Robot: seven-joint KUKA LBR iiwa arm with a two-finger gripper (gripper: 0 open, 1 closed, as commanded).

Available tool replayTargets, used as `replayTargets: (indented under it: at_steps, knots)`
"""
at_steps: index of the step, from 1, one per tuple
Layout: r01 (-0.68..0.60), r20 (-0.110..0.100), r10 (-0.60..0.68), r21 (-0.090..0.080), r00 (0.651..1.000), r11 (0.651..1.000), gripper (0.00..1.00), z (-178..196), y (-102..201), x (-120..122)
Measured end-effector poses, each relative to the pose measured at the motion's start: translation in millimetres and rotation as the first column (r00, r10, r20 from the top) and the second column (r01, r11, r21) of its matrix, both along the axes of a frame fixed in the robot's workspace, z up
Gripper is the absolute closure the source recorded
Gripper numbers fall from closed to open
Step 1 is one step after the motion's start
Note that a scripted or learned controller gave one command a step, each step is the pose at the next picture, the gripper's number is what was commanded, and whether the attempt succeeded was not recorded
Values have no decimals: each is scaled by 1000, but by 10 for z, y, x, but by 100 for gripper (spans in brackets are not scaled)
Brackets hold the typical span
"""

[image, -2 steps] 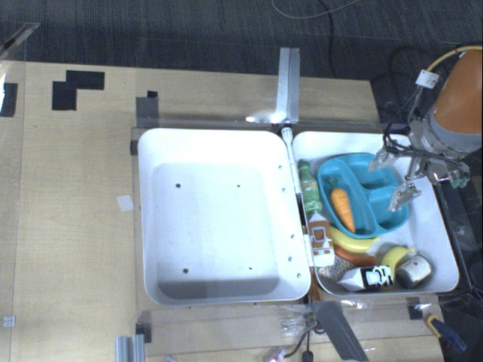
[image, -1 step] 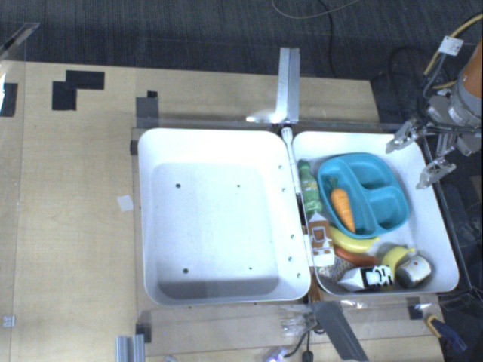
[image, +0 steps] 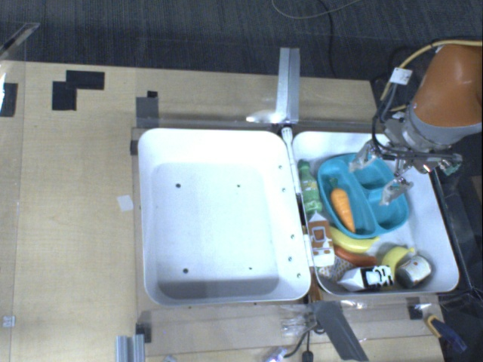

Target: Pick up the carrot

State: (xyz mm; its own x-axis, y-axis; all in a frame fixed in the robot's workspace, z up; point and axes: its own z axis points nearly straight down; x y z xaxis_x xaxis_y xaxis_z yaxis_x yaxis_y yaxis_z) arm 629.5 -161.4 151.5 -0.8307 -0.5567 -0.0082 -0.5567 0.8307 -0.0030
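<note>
At the bottom edge of the view, closest in, a grey bracket [image: 343, 336] and some loose cables [image: 294, 345] sit on the wooden bench [image: 68, 240] just below the seam between the two white bins.

The left bin [image: 151, 277] shows only its bare floor, marked with a few small dark dots.

The right bin [image: 447, 262] is crowded. A blue divided tray [image: 377, 217] lies tilted in its upper middle, and one carrot [image: 344, 209] lies in the tray's left compartment, pointing up and down the view. One yellow banana [image: 353, 242] curves along the tray's lower edge, touching it. A green bottle [image: 307, 189] lies along the bin's left wall, and below it is a small white carton with a brown print [image: 320, 241]. Along the bin's near wall are a black and white packet [image: 370, 278], a yellow lemon-like fruit [image: 395, 259] and a grey rounded object [image: 414, 271], the last two touching each other. A reddish-brown item peeks out beneath the banana; what it is cannot be told.

The arm [image: 445, 89], grey with its orange band, reaches in from the right. Its gripper [image: 383, 173] hangs over the tray's right compartment, beside the carrot and apart from it. The two fingers [image: 394, 190] are spread, with nothing between them.
</note>
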Motion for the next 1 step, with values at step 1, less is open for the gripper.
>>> replayTargets:
  at_steps: [1]
  knots:
    - [-19, 5, 19, -2, 1000, 1000, 0, 29, -432, 423]
